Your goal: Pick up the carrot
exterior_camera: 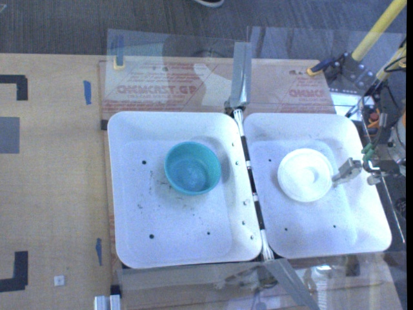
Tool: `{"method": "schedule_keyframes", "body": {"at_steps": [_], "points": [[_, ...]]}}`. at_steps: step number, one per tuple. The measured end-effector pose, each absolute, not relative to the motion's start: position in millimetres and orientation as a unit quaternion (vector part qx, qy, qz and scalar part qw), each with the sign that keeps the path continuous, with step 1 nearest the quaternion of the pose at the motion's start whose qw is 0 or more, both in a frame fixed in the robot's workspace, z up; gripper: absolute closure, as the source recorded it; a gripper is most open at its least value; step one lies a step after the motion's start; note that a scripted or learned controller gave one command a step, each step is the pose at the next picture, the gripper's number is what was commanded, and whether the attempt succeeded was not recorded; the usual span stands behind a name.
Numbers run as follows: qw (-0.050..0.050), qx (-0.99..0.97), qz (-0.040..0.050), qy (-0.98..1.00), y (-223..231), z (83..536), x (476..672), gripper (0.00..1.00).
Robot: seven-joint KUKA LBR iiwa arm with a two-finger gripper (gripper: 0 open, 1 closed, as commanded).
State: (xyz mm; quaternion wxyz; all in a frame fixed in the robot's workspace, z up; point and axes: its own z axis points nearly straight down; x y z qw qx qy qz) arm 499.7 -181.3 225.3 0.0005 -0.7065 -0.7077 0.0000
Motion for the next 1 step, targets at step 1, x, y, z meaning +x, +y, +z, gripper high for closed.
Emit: {"method": "schedule_keyframes", "body": {"at_steps": [1], "points": [[-0.003,-0.519,-0.0003,-0.855,-224.5,321.9,484.3,0.0]]}}
